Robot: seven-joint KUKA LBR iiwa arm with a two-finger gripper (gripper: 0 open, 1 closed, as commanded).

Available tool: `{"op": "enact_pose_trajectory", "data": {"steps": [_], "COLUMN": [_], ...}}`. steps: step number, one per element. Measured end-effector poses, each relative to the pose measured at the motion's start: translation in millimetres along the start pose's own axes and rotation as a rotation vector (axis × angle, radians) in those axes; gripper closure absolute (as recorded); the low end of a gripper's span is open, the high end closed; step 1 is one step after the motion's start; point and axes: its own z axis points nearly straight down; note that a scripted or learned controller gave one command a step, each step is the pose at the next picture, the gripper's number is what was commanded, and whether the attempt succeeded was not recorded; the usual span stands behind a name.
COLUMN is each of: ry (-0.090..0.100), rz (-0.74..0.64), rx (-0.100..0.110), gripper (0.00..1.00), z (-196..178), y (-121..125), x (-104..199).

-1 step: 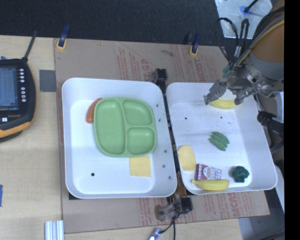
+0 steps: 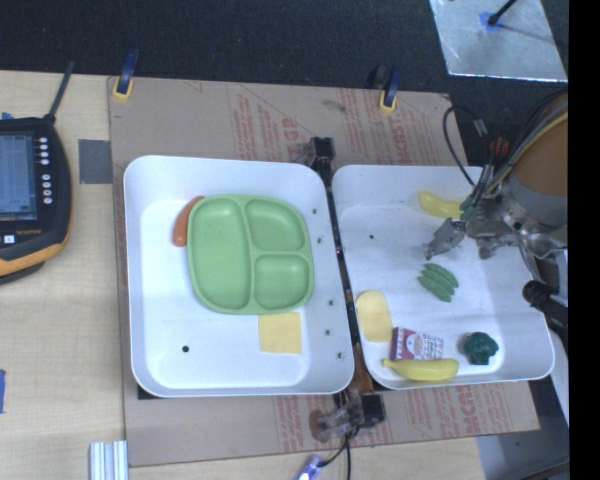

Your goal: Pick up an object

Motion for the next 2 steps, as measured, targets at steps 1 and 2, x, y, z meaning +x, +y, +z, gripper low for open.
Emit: {"op": "enact_pose_trajectory", "data": {"steps": [1, 2], "ry": [0.001, -0.001], "rz": [-0.002, -0.006], "rx": [0.000, -0.001], "gripper": [0.00, 1.00], "z": [68, 57], "y": [-16, -15], "x": [-6, -7]}}
